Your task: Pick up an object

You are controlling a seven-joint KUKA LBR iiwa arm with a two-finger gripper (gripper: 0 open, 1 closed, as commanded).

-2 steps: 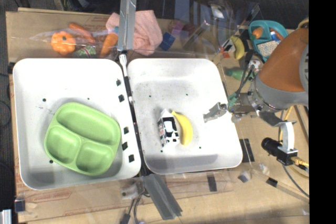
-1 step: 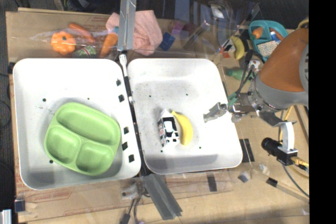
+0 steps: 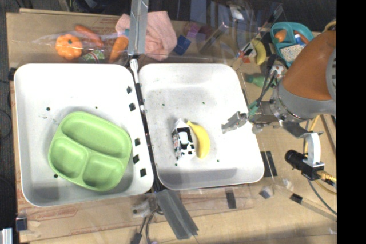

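Note:
A yellow banana [image 3: 200, 139] lies in the right bin [image 3: 171, 84], near its middle front. A small black-and-white object [image 3: 183, 142] rests right against the banana's left side. My gripper [image 3: 234, 122] hovers over the right part of that bin, a short way right of the banana and apart from it. Nothing shows between its fingers. The grey arm with its orange band [image 3: 309, 68] comes in from the right edge.
The left bin [image 3: 34, 88] holds a green divided plate [image 3: 90, 150]. Behind the bins lie a pink cloth [image 3: 154, 31], an orange toy pumpkin [image 3: 68, 46] and other small toys. Clear plastic and a teal item [image 3: 289, 37] clutter the back right.

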